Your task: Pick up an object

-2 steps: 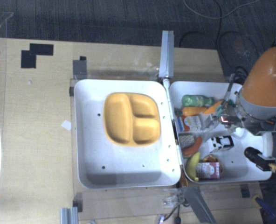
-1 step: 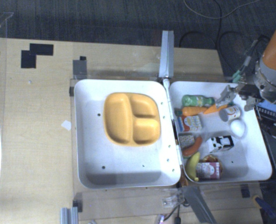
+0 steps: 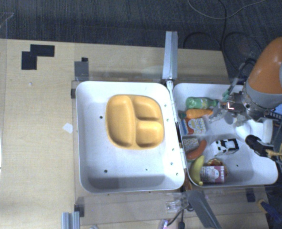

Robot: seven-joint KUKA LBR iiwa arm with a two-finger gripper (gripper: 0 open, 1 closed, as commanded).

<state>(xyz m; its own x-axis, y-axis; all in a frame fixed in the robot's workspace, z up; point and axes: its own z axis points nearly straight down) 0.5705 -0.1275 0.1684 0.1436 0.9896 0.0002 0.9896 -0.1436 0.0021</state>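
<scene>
My gripper (image 3: 228,109) hangs over the upper part of the right bin (image 3: 260,173), below the arm's orange band (image 3: 269,73). Just to its left lie a green bottle (image 3: 201,102) and an orange carrot-like piece (image 3: 199,113). Under them sit a small printed packet (image 3: 197,125), a grey mesh item (image 3: 190,141) and a red sausage (image 3: 196,150). A banana (image 3: 196,168) and a red can (image 3: 213,173) rest at the bin's front. A black-and-white item (image 3: 225,146) lies in the middle, below the gripper.
The left bin (image 3: 91,142) holds a yellow divided tray (image 3: 134,121). A metal rail (image 3: 170,56) runs up between the two bins. Black cables (image 3: 262,148) hang by the right bin's right rim.
</scene>
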